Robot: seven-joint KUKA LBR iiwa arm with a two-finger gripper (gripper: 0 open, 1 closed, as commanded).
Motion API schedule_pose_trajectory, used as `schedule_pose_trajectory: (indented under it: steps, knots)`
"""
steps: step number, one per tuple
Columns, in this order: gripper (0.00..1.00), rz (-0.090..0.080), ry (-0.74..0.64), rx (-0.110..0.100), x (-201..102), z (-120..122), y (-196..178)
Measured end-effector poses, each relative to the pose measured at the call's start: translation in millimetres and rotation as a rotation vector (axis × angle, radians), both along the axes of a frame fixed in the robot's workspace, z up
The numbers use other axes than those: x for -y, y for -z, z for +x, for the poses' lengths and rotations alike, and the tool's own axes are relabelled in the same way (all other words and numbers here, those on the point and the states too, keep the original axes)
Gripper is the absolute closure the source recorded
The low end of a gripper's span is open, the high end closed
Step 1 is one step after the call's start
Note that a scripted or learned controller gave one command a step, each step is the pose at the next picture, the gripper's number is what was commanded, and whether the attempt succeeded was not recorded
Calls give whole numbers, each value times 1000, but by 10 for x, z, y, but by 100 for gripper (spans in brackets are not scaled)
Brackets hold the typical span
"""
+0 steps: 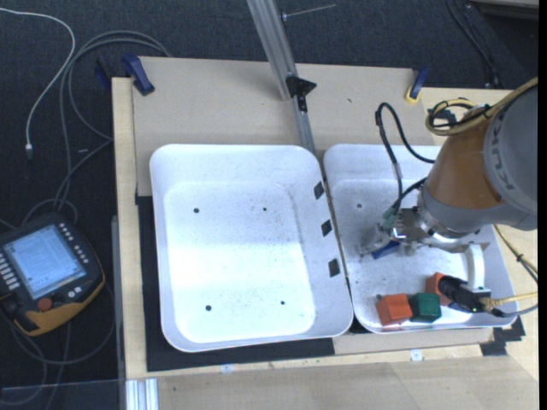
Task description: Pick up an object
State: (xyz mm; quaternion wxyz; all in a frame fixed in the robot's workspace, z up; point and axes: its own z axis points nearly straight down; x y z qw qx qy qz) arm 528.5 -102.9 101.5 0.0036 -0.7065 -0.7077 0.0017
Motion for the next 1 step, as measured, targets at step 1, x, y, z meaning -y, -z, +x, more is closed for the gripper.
schedule_pose_trajectory:
  steps: [1]
  knots:
    - [0, -1, 2, 3, 121, -38, 23]
